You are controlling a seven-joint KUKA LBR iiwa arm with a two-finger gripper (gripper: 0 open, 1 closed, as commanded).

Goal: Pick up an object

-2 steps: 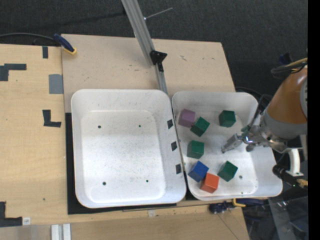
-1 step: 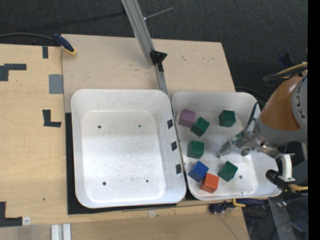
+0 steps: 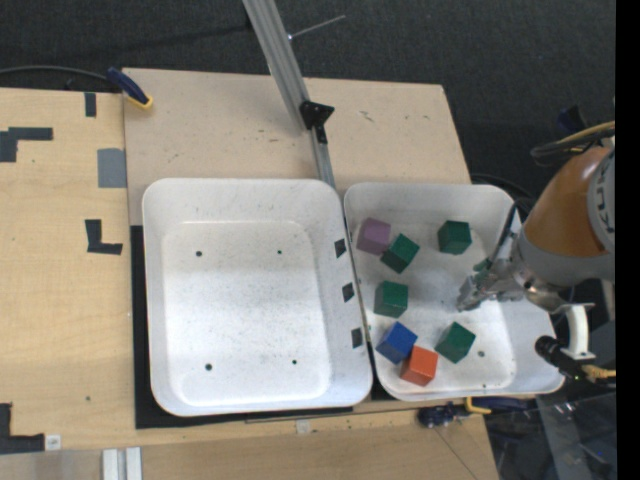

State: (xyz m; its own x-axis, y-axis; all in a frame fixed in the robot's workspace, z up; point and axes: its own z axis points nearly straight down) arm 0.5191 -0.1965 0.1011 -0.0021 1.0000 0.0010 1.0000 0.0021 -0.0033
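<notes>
hovering in the right bin (image 3: pixel 500 203) near a green cube (image 3: pixel 456 341), the gripper (image 3: pixel 476 295), grip state unclear.

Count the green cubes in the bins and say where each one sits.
4, all in the right bin: one beside the purple cube at, one near the far wall, one mid-bin, one near the gripper at. The arm may hide others.

One fixed camera looks down on me from above at a slant, far enough back to take in both bins (image 3: pixel 245 298) on the surface (image 3: pixel 230 128); my arm (image 3: pixel 570 218) enters from the right.
</notes>
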